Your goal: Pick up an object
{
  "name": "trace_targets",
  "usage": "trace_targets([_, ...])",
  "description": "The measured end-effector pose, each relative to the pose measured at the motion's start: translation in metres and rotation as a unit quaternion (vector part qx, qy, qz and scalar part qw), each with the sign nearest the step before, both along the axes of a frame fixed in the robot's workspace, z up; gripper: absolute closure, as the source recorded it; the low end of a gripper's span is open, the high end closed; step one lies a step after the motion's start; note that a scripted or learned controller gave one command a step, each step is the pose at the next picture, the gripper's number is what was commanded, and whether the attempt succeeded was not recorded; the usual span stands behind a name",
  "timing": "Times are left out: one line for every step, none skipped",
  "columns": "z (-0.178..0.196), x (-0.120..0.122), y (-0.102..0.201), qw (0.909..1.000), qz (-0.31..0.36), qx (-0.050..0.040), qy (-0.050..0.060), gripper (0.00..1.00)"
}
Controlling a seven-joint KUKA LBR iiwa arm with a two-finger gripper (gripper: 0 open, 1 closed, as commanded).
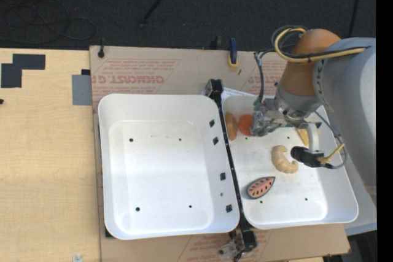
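Orange ball (245, 124) in right bin (319, 208), just left of gripper (263, 126), touching or nearly so. Finger opening: cannot tell. Tan piece (231, 126) further left; cream curl (283, 159), melon slice (261, 186) below gripper.

Bench (37, 156): light wood top with dark square and L-shaped patches at the left, near the back edge. A brown cardboard sheet (153, 70), printed in red, lies flat on it. Two shallow white bins sit on the sheet side by side, long edges touching, joined by black clips (215, 90) along the seam. Left bin (110, 126): larger, small dark dots on floor. Right bin (344, 208): its near right corner overhangs the sheet. A blue clamp (233, 52) grips the sheet's back edge. Dark carpet with cables lies beyond the bench.
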State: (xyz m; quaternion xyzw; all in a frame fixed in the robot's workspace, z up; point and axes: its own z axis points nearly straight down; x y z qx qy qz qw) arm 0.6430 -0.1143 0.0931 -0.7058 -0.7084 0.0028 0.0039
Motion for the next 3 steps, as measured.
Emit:
trace_targets([-0.007, -0.03, -0.008, 1.0, -0.002, -0.0005, -0.003, 1.0])
trace_targets([-0.007, -0.039, 0.032, 1.0, -0.001, -0.0007, -0.003, 1.0])
trace_targets([-0.007, -0.017, 0.018, 1.0, -0.001, 0.0, -0.003, 1.0])
